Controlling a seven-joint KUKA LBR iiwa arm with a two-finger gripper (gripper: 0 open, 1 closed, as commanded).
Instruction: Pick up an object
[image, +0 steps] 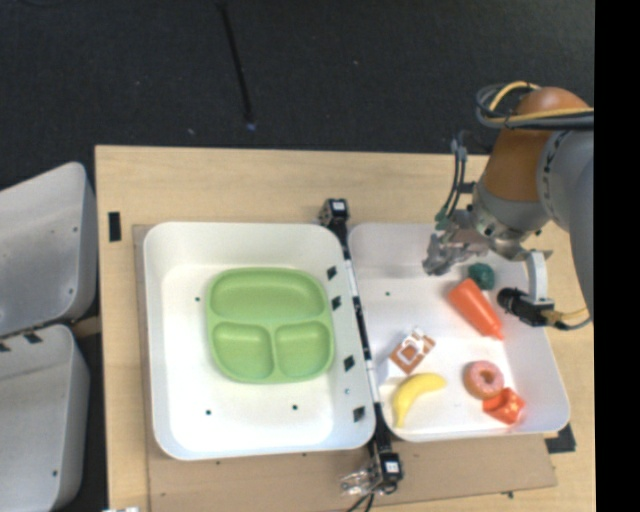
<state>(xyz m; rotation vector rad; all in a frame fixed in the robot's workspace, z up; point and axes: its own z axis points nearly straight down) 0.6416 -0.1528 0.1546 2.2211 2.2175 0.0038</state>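
Carrot (476, 306) top and teal object (483, 273) partly hidden under gripper (441, 259).

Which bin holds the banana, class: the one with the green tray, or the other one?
The other one: the banana lies in the right bin, near its front left corner, beside the divider.

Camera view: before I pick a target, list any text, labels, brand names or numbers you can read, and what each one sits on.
No text can be read.
Small orange-and-white box in the right bin: it has a printed pattern, too small and blurred to tell whether it holds letters.
Green divided tray, banana, carrot, donut: no markings visible.
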